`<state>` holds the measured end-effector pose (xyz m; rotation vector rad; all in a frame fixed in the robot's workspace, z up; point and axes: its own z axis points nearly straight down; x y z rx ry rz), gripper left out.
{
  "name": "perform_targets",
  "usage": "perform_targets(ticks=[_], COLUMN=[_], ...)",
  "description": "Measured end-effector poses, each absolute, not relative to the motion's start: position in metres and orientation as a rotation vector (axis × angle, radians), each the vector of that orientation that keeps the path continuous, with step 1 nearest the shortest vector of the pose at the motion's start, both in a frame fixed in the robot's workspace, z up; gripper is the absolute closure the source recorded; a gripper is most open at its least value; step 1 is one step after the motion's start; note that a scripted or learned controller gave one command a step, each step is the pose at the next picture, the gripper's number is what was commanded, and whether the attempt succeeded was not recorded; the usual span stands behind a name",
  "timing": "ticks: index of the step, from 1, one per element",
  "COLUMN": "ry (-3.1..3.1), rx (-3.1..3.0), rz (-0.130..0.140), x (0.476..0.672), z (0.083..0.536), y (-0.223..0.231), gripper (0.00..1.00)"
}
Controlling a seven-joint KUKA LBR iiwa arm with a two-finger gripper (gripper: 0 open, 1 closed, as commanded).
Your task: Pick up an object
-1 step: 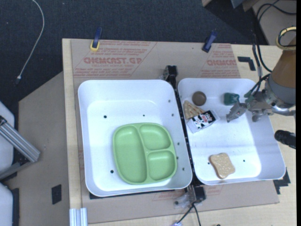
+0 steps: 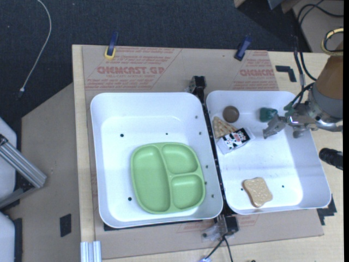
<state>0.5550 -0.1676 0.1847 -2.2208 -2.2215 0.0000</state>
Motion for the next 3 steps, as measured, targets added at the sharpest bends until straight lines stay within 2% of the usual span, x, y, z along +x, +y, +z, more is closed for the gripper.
perform_targets(ticks=[1,2,3], ry=[-2.216,-2.218,-2.221], rx=[-2.216,-2.219,-2.223], rz=[0.006,0.003,-0.001], x=[0.551,0.55,0.551], z=[0.122,0.082,0.095], y=[-0.163,-0.162,-0.162], gripper=[0.0,0.0,1.0])
